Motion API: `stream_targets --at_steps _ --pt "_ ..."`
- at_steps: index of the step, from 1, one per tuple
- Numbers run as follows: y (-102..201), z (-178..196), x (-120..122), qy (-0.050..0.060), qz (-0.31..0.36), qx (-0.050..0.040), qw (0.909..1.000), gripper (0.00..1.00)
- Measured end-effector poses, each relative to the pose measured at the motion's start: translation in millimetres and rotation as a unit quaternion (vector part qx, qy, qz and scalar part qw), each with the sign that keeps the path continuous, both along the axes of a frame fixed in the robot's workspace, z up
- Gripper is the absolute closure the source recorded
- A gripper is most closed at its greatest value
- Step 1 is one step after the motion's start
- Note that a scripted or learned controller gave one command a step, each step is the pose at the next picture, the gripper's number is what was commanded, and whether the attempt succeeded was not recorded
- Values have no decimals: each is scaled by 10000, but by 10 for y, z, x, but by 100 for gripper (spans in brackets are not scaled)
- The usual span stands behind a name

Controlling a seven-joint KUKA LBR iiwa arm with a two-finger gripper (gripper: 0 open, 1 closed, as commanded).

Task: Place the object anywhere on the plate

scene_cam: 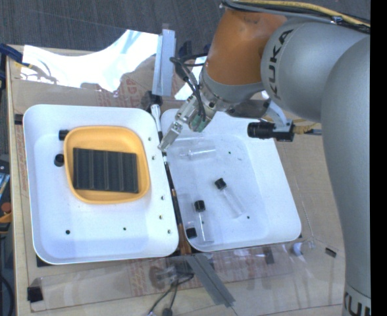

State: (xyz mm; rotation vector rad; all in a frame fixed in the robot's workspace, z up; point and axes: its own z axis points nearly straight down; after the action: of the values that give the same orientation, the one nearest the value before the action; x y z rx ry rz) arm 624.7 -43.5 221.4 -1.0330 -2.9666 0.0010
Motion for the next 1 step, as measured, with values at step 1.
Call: stream_targets --at_steps 1 --pt "-239 5 85 -14 166 -2 9999 0"
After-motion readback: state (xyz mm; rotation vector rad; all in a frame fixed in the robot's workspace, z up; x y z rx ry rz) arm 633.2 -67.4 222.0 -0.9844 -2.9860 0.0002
